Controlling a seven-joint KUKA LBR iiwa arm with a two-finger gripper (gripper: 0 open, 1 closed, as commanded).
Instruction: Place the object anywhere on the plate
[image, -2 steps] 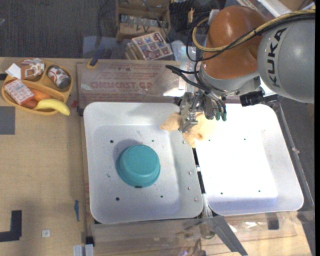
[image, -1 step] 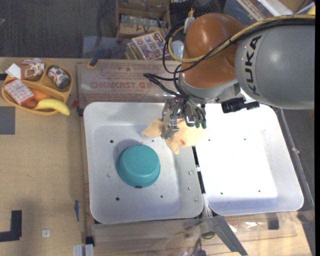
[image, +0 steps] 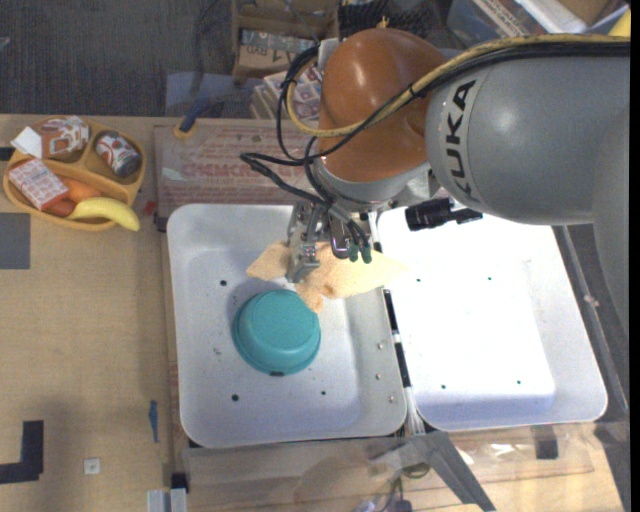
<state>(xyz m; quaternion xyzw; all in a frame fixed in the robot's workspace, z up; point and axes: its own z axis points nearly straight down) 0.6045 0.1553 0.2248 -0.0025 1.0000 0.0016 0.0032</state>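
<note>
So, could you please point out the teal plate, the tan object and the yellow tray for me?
teal plate (image: 277, 332), camera view, on the middle of its upturned face.
tan object (image: 343, 281), camera view, on its bare right part.
yellow tray (image: 24, 203), camera view, on its near left rim.

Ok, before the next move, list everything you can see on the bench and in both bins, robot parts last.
Plate: one, teal, round, in the left bin, toward its middle.
Flat food-like piece: one, tan, in the left bin just beyond the plate, under the gripper; whether it touches the plate is unclear.
Left bin: one, white, shallow.
Right bin: one, white, beside the left one.
Toy food tray: one, yellow, on the bench at far left, holding a banana, small packets and orange pieces.
Cardboard sheet: one, brown, printed, behind the left bin.
Arm: one, grey with orange band, reaching in from the right.
Gripper: one, over the tan piece.
</note>
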